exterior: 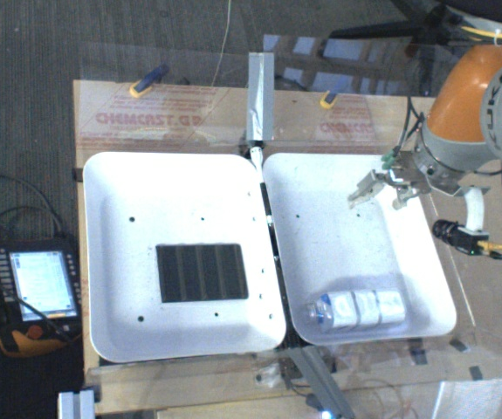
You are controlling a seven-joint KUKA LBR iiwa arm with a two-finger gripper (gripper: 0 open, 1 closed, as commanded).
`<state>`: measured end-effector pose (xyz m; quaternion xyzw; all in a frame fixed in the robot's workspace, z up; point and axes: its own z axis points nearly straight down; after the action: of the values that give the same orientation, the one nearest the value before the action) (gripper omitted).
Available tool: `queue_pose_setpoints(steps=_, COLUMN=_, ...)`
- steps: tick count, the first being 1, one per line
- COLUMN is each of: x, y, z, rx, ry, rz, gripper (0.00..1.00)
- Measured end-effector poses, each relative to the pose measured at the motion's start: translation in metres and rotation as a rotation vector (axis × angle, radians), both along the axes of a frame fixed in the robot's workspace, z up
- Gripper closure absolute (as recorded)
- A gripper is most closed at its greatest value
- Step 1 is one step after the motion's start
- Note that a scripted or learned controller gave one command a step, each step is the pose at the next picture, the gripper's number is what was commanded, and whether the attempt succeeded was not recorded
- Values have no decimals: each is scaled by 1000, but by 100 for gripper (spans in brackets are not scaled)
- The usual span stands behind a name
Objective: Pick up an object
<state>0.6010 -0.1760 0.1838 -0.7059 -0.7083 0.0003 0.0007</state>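
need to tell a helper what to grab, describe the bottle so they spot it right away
Look in the right-hand shallow white bin, along its near edge. A clear plastic bottle with a white label lies on its side there, unlike the flat dark ribbed rectangle in the left bin.

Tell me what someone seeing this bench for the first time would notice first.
Probably the arm's orange band at the upper right, with the gripper poised over the far part of the right bin, fingers spread and holding nothing. Next, the dark ridged panel lying flat in the left bin, and the plastic bottle on its side along the right bin's near edge.
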Motion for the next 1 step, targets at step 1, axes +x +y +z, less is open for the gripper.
queue_pose_setpoints(steps=1, x=6, y=-48, z=-10, rx=-4, ry=-2, rz=126, gripper=0)
